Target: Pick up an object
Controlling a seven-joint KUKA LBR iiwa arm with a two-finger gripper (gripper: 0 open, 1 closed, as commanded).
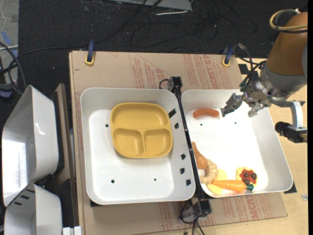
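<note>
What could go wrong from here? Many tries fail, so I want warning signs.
1. The gripper hangs just right of the orange sausage; a slightly off descent could nudge it away rather than grasp it.
2. The sausage lies near the right bin's back wall, which could block a finger.
3. The carrot and shrimp are crowded together, so picking one cleanly looks harder.

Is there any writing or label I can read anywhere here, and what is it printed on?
Red printed lettering on the brown board under the two bins, upside down and partly covered: too broken up to read for certain.
More red lettering on the same board's front edge, below the right bin: too blurred to read.
Yellow divided plate, toy food and gripper: no text that I can make out.
</note>
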